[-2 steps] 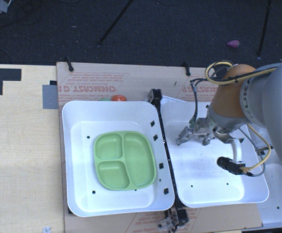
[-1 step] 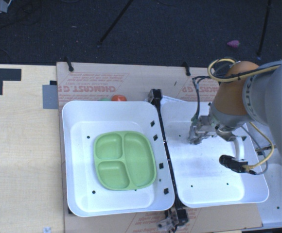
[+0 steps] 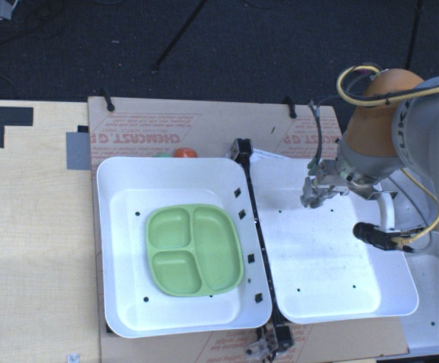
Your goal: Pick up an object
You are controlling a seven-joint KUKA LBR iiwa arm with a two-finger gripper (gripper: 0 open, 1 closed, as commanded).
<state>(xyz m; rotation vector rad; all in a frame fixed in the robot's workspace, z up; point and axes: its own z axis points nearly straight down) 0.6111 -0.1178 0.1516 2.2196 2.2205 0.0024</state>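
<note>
A dark carpeted floor with loose cables runs across the top of the camera view, and below it a pale wooden table (image 3: 30, 225) carries a sheet of printed cardboard (image 3: 204, 131) on which the two shallow white bins sit side by side, joined by a black clamp strip.

In this view the left bin (image 3: 121, 180) holds a green divided plate (image 3: 194, 249), a rounded tray with three compartments, lying flat near the bin's middle with its long axis running roughly from upper left to lower right. Just behind the left bin's far rim, a small red object (image 3: 185, 153) with a bit of green beside it rests on the cardboard, outside either bin.

The arm enters from the right, its orange band above the wrist, and the jaws (image 3: 314, 191) hang over the upper part of the right bin (image 3: 340, 278). At this size and angle I cannot tell whether they are parted or closed, and nothing is visibly held between them.

The relation that matters: the plate lies to the left of the jaws and somewhat nearer the camera, across the black divider, well apart from them. In my judgement the grasp has not begun; the arm would need to cross into the left bin and descend, probably pinching a rim or a compartment wall, since the plate lies flat and offers little else to grip.
</note>
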